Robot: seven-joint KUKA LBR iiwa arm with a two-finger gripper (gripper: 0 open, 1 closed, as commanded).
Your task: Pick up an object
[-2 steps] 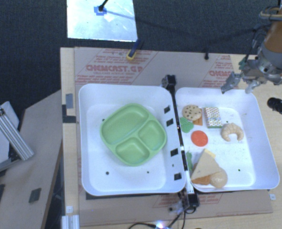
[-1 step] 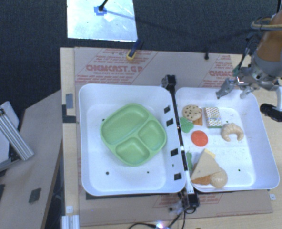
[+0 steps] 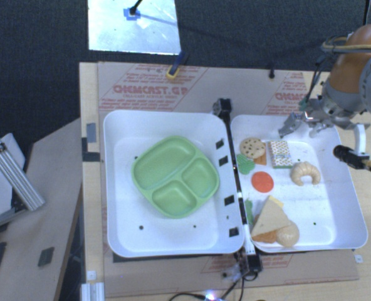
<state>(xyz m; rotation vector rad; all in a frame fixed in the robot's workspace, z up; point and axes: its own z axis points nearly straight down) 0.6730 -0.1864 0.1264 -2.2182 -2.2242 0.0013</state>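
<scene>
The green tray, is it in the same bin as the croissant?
No, the green tray lies in the left bin, and the croissant lies in the right bin.

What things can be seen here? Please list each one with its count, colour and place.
bins: 2, white, side by side on the bench
tray: 1, green, three compartments, left bin
cookie: 1, tan with dark chips, right bin, far left
wafer: 1, pale, beside the cookie
croissant: 1, beige, right bin, middle
tomato slice: 1, red-orange, right bin
green piece: 1, right bin, left edge
sandwich: 1, tan, right bin, near corner
gripper: 1, grey, over the right bin's far edge
</scene>
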